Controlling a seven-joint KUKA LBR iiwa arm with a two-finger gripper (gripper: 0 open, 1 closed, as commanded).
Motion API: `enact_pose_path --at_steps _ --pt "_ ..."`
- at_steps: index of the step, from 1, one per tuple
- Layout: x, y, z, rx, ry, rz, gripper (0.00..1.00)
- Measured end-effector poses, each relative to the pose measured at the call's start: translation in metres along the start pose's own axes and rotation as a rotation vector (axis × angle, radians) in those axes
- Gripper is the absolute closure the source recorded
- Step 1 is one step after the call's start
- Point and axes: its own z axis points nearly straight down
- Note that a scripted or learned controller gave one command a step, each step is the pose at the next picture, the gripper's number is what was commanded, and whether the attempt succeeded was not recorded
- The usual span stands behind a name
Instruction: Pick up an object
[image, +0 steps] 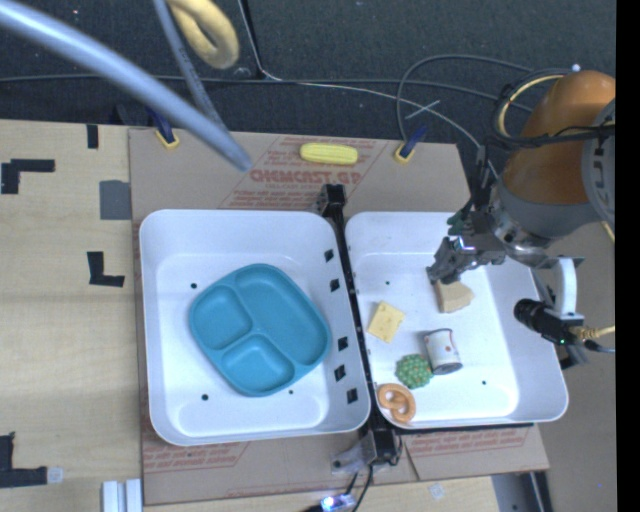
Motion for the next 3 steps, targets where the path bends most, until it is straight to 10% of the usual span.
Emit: enact_pose_path --at_steps 3 --pt "0.163 0.022 0.011 0.005 0.002 -0.006 1.00"
